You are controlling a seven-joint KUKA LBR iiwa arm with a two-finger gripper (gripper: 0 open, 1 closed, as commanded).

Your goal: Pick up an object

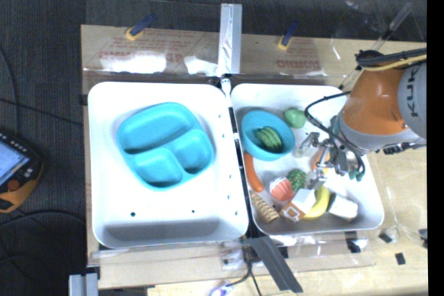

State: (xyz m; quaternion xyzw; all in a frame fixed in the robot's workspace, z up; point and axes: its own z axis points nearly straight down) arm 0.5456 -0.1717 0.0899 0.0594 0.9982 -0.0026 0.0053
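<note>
Bins side by side on the bench, and the action sits over the right bin (361, 215). The arm (378, 111) reaches in across that bin's right edge, orange band catching the light, and the gripper (326, 159) hangs low inside the bin, near its middle-right. Cables and metal parts crowd the fingers, so whether they are apart or together cannot be told from this angle, and nothing can be seen between them.

Below the gripper, along the bin's near edge, lies the clutter: a banana (319, 203) just under it, a white block (345, 207) toward the near right corner, a strawberry-like red piece (280, 189) and a small green bumpy piece (297, 179) beside it. A long orange carrot (252, 174) runs along the bin's left wall, with a brown ridged piece (263, 207) at its near end. Up toward the far left of the bin sits a blue bowl (267, 134) with a green item (269, 138) inside, and a pale green ball (295, 118) just right of the bowl.

Over in the left bin (104, 170), a blue divided plate (165, 143) lies across the middle.
</note>
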